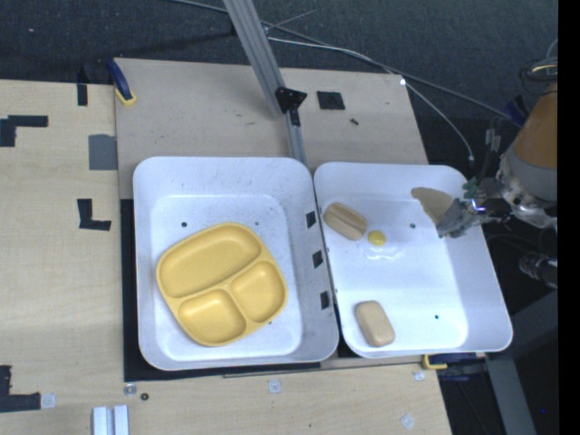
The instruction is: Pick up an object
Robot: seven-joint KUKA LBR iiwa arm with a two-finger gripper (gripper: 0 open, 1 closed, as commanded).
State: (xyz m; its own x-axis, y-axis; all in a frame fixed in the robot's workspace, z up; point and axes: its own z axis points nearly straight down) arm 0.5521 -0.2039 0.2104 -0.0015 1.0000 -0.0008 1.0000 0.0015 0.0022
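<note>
The right bin (471,279) holds three things. A tan oblong block (345,220) lies near its upper left, and a small yellow piece (376,238) sits just right of it. Another tan block (373,323) rests near the front wall. My gripper (429,213) hangs over the bin's upper right part, open, with nothing between its fingers. It is about a hand's width right of the yellow piece and touches none of the objects.
In the left bin (149,207) lies a yellow divided plate (222,282). A slanted grey pole (263,53) comes down to the gap between the bins. Cables run across the dark floor behind the bench.
</note>
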